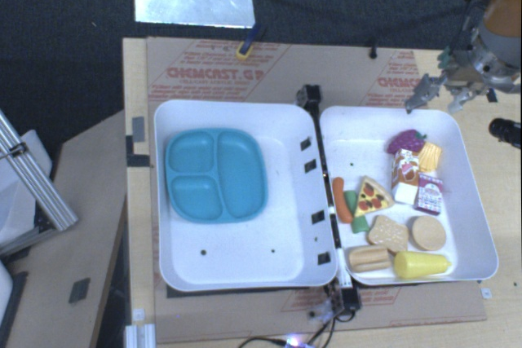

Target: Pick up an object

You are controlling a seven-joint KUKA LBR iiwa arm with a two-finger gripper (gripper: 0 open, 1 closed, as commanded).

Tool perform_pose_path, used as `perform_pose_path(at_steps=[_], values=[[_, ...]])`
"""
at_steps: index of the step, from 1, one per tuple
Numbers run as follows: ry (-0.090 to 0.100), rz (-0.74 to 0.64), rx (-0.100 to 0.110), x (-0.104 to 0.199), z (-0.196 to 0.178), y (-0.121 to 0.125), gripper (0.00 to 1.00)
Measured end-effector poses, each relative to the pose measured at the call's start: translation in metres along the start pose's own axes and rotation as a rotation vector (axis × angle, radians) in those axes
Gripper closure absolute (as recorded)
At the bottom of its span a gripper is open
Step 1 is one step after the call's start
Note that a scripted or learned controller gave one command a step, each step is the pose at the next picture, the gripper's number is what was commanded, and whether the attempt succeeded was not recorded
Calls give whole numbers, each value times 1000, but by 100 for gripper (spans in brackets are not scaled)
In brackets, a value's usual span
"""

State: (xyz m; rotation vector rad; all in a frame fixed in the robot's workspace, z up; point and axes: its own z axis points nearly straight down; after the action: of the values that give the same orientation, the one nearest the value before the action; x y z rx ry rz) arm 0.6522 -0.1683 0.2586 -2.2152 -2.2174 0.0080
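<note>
From the overhead camera we see the gripper (440,94) hanging above the far right corner of the right bin (351,134), its two fingers spread apart with nothing between them. It is well apart from any toy, so the pick has not begun.

The main risk, as we judge it, is crowding. The toys lie packed along the right and near side of that bin: purple grapes (405,141) touch a yellow piece (430,155), which sits against a small carton (404,175) and a red packet (430,193). A descent here could land a finger on a neighbour, push the cluster aside, or close on two items at once. The pizza slice (373,196) lies flat and may slip out of a pinch. The carrot (340,200) rests close to the divider between the bins, where a finger could strike the wall.

Nearer us lie a cracker (387,233), a round biscuit (428,233), a bread roll (369,258) and a yellow lemon-like piece (422,263); the last two are rounded and may roll.

The left bin (204,265) holds a blue divided tray (216,175), with nothing in its compartments.
</note>
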Motion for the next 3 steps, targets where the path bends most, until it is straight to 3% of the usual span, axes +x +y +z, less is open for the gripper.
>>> perform_pose_path(at_steps=[1,3], values=[[-2,-2,-11,0,-7,2,0],[-1,0,-7,-9,86,3,0]])
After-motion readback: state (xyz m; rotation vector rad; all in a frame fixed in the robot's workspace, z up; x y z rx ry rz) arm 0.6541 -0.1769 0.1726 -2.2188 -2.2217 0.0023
